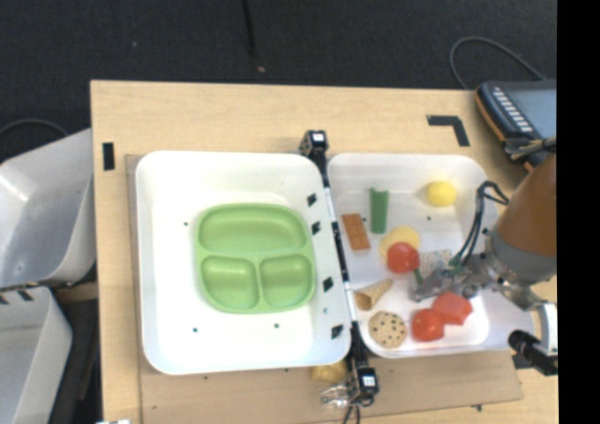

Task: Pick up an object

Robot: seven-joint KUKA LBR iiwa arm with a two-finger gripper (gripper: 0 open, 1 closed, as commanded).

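While the gripper (433, 283) hangs low over the right bin (469, 167), just above the red items, its state cannot be told from this view. The nearest candidate is a red toy piece (452, 308) lying at the near right of that bin, touching a second red piece (427, 324) and close to a cookie (386, 328). Judged as moulded play food, it should be light, stiff and rather slick, with little risk of damage; a hold across its narrower width is advised. Its long axis appears to run left to right, tilted slightly, though the outline is blurred. A green stick (379, 210) stands apart, long axis running away from the camera. The left bin (169, 338) holds a green divided plate (253, 258).
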